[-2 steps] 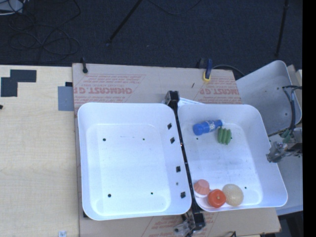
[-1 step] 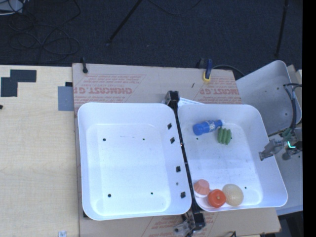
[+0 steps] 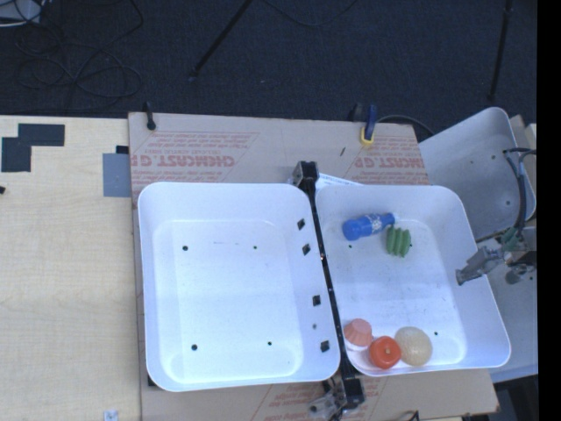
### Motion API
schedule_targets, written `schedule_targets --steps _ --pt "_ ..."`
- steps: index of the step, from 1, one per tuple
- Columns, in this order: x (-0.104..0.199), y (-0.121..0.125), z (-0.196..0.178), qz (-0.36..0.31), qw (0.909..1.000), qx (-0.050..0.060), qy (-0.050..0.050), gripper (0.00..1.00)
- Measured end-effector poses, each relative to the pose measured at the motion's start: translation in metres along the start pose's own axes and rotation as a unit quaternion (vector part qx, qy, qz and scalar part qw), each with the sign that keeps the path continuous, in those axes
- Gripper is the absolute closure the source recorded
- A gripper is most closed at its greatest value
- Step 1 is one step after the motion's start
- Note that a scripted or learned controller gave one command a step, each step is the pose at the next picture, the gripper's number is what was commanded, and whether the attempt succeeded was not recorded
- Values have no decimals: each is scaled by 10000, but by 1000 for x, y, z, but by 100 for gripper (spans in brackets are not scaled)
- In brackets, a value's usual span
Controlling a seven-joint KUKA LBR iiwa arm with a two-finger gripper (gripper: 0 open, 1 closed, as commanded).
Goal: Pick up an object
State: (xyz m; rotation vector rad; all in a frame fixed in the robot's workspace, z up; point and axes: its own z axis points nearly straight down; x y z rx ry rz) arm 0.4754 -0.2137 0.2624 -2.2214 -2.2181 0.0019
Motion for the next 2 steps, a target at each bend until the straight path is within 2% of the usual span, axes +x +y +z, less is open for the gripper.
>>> schedule_targets --steps 1,2 --pt "0 0 0 0 10000 0 0 0" --pt "0 0 -10 -5 10000 8 2 100"
